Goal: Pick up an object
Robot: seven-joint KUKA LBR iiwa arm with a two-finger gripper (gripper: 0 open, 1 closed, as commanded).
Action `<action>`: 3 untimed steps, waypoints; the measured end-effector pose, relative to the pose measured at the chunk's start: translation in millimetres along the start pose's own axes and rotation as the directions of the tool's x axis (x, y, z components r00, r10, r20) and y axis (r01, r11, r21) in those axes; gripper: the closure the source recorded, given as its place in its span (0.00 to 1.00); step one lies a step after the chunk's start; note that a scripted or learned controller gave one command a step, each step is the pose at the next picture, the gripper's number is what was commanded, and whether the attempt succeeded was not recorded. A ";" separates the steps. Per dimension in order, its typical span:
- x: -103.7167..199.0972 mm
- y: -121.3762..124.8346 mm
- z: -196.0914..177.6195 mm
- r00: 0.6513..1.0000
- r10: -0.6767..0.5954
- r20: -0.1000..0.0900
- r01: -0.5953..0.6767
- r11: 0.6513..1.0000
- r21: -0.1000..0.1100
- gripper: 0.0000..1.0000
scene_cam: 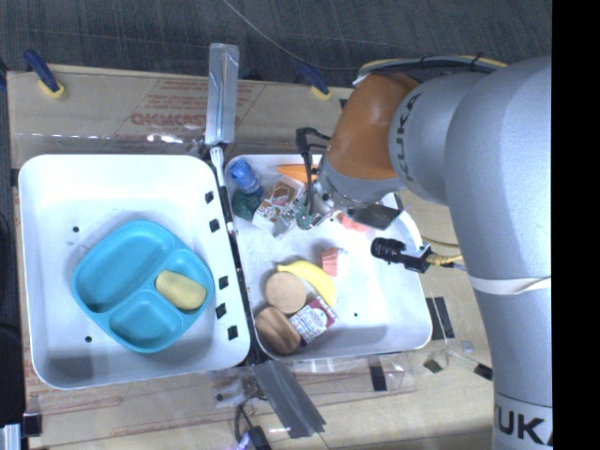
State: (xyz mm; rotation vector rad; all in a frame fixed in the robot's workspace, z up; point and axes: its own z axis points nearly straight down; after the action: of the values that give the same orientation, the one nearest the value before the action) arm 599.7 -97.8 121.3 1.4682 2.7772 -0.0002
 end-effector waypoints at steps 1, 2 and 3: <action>-34.0 6.8 -25.2 0.999 -0.036 0.003 0.036 0.999 -0.002 1.00; 1.6 -10.7 -39.5 0.976 -0.218 -0.002 0.218 0.976 0.001 1.00; 11.0 -23.4 -17.6 0.929 -0.370 -0.001 0.370 0.929 0.000 1.00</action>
State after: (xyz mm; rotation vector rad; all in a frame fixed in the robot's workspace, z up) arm 574.1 -101.9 138.9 0.9190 3.0055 -0.0001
